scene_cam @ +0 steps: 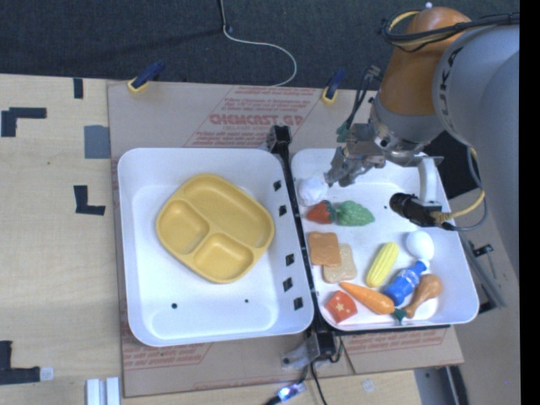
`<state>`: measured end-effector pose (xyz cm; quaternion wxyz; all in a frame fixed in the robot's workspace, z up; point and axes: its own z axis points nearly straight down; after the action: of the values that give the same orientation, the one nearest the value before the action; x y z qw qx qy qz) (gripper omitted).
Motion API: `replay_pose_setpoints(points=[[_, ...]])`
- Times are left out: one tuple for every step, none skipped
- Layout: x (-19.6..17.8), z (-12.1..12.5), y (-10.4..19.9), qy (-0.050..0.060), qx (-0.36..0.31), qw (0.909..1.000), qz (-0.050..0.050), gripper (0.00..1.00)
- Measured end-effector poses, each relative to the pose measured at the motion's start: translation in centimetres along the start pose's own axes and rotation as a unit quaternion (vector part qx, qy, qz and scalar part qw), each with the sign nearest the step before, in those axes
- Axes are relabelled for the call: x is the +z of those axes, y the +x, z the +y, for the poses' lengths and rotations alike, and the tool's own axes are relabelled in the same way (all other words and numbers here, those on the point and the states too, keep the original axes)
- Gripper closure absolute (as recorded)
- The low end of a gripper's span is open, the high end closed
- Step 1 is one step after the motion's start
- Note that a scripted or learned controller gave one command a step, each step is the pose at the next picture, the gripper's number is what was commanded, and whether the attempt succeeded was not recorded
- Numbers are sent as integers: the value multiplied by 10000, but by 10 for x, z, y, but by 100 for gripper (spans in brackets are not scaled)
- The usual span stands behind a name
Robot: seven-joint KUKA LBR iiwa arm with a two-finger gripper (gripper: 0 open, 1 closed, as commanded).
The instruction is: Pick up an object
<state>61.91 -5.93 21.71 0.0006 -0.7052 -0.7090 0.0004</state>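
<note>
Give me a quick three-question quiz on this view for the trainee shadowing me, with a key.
1. True or false: the yellow tray lies in the left bin.
2. Which item lies nearest the gripper? A corn cob B carrot C white item
3. Fill in: the blue bottle lies between the corn cob and the ____.

Key: 1 true; 2 C; 3 drumstick.
</note>
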Motion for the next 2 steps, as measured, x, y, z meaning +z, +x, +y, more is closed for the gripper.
replay_pose_setpoints(points=[[-14, 30, 55, -15, -9, 10000, 6, 100], [-1, 33, 48, 5, 19, 10000, -9, 100]])
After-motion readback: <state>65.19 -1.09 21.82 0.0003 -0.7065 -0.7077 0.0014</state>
